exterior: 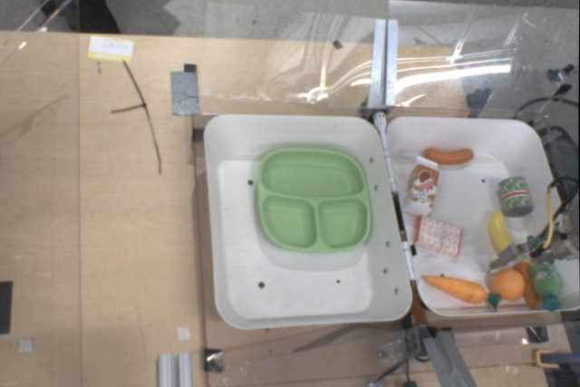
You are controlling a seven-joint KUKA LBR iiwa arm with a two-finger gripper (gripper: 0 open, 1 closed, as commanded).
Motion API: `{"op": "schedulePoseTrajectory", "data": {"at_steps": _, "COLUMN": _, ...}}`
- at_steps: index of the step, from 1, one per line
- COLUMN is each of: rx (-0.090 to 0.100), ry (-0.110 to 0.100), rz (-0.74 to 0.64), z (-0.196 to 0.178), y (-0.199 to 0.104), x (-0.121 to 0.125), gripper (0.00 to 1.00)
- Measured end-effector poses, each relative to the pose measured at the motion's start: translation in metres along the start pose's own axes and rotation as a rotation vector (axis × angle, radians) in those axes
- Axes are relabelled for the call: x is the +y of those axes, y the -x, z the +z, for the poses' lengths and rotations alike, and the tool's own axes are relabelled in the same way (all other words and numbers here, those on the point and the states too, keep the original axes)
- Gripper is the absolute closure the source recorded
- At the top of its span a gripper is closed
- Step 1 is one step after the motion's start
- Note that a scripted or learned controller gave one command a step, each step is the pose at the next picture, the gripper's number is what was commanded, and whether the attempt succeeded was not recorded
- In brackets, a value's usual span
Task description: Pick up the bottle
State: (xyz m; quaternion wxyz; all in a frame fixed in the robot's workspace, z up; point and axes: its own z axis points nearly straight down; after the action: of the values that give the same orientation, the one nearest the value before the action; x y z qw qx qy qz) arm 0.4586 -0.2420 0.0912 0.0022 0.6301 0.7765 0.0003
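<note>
We find the bottle [547, 285] at about five o'clock in the right bin [471, 128], close to the near right corner. It looks green and small. Its shape is hard to read, because it is blurred and partly covered by dark cables and grey metal that cross over it.

Just beside it at nine o'clock lies an orange [508, 285], near enough that the two seem to touch. Farther along the near wall, at nine o'clock from the orange, a carrot [458, 289] lies on its side with its green end towards the orange.

The gripper [512, 255] shows as a grey metal piece just at twelve o'clock of the orange and at about ten o'clock of the bottle. We cannot tell whether it is wide or narrow, and we see nothing held in it.

Going farther, a yellow fruit [499, 231] lies just beyond the gripper, and a pink box [439, 237] sits near the bin's left wall. Beyond these a green can [515, 196] stands at two o'clock in the bin, and a red and white carton [422, 187] lies at ten o'clock. A sausage [449, 156] lies along the far wall.

The left bin [227, 195] holds a green divided plate [314, 199], well apart from the bottle.
</note>
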Motion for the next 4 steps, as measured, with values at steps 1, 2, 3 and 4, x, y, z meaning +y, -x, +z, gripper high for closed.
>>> {"op": "schedulePoseTrajectory", "data": {"at_steps": 1, "rx": -0.002, "ry": 0.004, "rz": -0.231, "z": -0.001, "y": 0.017, "x": -0.002, "gripper": 0.0}}
{"op": "schedulePoseTrajectory", "data": {"at_steps": 2, "rx": -0.014, "ry": 0.017, "rz": -0.488, "z": -0.005, "y": 0.018, "x": 0.004, "gripper": 0.0}}
{"op": "schedulePoseTrajectory", "data": {"at_steps": 3, "rx": -0.005, "ry": 0.005, "rz": -0.785, "z": -0.001, "y": 0.018, "x": -0.001, "gripper": 0.0}}
{"op": "schedulePoseTrajectory", "data": {"at_steps": 4, "rx": -0.011, "ry": 0.01, "rz": -0.779, "z": -0.014, "y": 0.02, "x": 0.0, "gripper": 1.0}}
